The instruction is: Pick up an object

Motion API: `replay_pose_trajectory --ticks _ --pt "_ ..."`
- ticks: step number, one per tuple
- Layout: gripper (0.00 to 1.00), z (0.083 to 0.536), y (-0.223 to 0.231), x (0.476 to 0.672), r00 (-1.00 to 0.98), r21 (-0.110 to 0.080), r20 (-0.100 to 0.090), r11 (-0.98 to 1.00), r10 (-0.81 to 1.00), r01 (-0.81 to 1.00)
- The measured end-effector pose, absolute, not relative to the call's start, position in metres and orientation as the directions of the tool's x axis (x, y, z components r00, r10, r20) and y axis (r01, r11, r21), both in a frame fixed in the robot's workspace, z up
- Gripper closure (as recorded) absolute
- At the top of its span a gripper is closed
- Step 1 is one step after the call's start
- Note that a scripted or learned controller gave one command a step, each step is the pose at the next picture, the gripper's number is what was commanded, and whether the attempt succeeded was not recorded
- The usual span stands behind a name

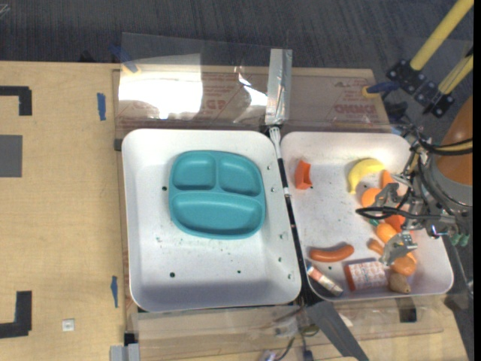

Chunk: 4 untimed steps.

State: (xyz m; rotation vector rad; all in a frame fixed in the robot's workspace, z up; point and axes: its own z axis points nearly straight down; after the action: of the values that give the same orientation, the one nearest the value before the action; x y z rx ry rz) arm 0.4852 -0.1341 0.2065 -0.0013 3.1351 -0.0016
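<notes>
My gripper (393, 220) reaches in from the right and hangs low over the right bin (331, 209). It is open, its two metal fingertips (388, 195) spread apart. A small orange piece (385, 232) lies between them on the bin floor, not clamped. Close by are another orange piece (370, 197), a yellow banana-like toy (364, 170) and an orange lump (406, 264) by the front right corner. Black cables from the wrist cross the orange pieces.
The right bin also holds a red-orange wedge (302, 174), a sausage (331, 253), a red can (366, 274), a small tube (322, 279) and a brown piece (400, 283). A teal divided plate (218, 194) lies in the left bin (150, 262).
</notes>
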Motion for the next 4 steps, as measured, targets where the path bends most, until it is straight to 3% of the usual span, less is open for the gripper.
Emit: replay_pose_trajectory --ticks 1,2,3,4 --pt "0.0 0.091 -0.197 0.535 -1.0 -0.005 -0.018 1.0 0.013 0.013" --pt "0.0 0.089 -0.179 0.526 -0.986 -0.002 -0.012 0.986 0.168 0.168" --pt "0.0 0.089 -0.18 0.537 -0.96 0.001 -0.012 0.96 0.281 0.281" --pt "0.0 0.088 -0.156 0.625 -0.956 0.002 -0.011 0.956 0.294 0.294"
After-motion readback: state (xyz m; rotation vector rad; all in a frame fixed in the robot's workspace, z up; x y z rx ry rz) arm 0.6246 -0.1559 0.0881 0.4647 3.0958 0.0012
